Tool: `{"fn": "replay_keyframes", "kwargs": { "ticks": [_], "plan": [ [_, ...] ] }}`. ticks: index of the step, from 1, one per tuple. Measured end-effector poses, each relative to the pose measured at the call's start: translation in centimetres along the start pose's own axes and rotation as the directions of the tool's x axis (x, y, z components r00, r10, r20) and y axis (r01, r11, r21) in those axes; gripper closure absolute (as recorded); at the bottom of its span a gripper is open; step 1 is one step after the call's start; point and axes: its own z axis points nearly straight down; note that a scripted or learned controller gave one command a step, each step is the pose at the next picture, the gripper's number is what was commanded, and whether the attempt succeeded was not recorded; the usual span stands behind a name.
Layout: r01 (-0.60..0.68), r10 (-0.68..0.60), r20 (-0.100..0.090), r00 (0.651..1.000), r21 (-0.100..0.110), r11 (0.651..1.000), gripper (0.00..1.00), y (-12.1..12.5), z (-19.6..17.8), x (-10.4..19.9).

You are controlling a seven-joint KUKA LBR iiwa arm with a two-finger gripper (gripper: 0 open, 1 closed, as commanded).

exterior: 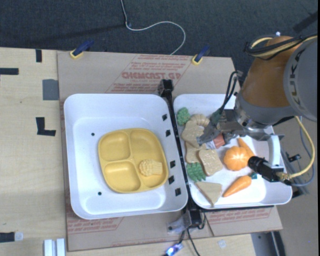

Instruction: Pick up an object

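Smooth tapered carrot, round orange — ridged corn, compartmented yellow tray

The arm runs off the right edge and hides the right bin's upper right corner.

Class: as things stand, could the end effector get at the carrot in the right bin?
Probably yes: the carrot lies uncovered near the front of the right bin, close to the end effector.
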Motion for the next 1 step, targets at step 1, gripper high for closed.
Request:
{"fn": "replay_keyframes", "kwargs": {
  "ticks": [1],
  "plan": [
    [-0.002, 0.002, 0.000, 1.000, 0.002, 1.000, 1.00, -1.02, 1.51, 0.70]
  ]
}}
